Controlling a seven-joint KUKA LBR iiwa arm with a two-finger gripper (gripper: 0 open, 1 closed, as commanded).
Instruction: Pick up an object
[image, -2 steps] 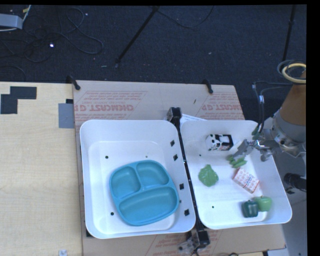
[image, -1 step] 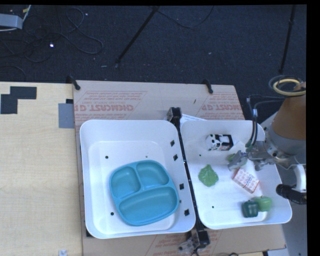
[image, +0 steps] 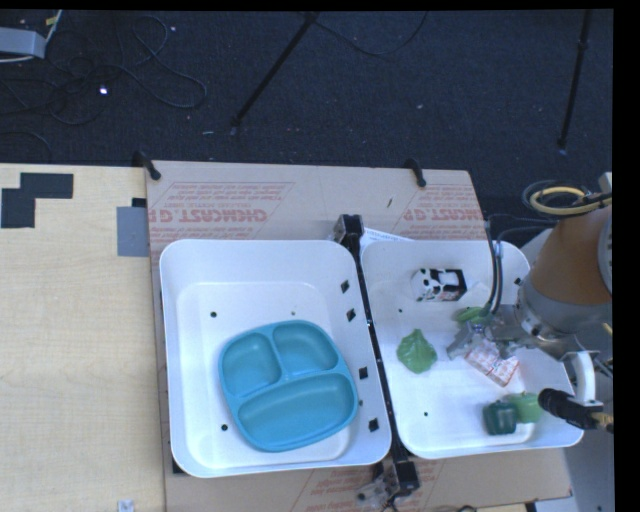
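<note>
Dark green block (image: 500, 417) sat at near edge of right bin (image: 440, 445), beside small packet (image: 493, 365). Looked light, hard; best grabbed across flat sides. Jaws (image: 478, 338) low over packet; open or closed, cannot tell. Blue plate (image: 288, 385) in left bin (image: 190, 300).

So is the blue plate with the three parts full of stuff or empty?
Empty. The blue plate lies flat in the left bin, and all three of its sections show only bare blue surface.
</note>
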